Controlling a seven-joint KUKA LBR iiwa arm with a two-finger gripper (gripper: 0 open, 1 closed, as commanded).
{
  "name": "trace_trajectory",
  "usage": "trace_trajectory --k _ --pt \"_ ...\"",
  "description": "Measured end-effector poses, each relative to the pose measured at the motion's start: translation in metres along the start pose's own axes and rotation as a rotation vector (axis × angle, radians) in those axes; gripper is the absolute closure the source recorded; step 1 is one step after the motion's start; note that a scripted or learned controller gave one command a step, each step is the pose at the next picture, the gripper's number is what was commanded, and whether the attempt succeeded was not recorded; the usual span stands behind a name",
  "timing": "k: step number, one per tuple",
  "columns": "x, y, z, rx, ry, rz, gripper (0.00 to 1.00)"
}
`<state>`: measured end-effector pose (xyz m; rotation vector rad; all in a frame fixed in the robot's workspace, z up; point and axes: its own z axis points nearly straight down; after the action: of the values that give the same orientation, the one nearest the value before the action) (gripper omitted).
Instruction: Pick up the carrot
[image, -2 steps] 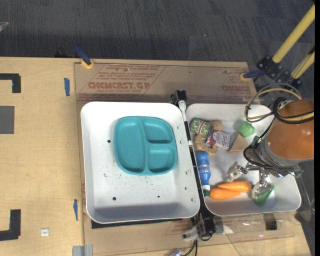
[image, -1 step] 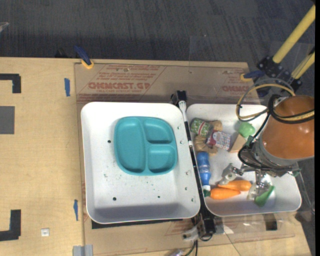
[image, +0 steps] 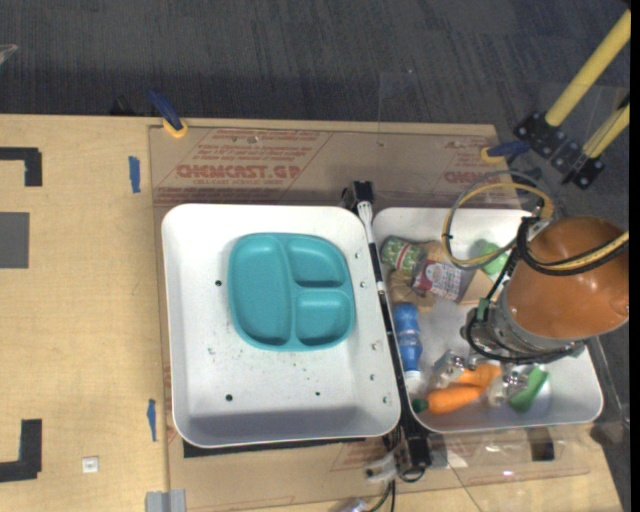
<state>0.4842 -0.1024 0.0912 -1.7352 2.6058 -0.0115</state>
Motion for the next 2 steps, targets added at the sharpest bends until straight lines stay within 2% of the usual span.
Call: trace_trajectory --k 1,2 --pt "0.042 -0.019 0.001 0.004 -0.007 -0.345 0.0" --pt "-0.009 0.002 0.0 0.005 0.002 -0.62 0.0"
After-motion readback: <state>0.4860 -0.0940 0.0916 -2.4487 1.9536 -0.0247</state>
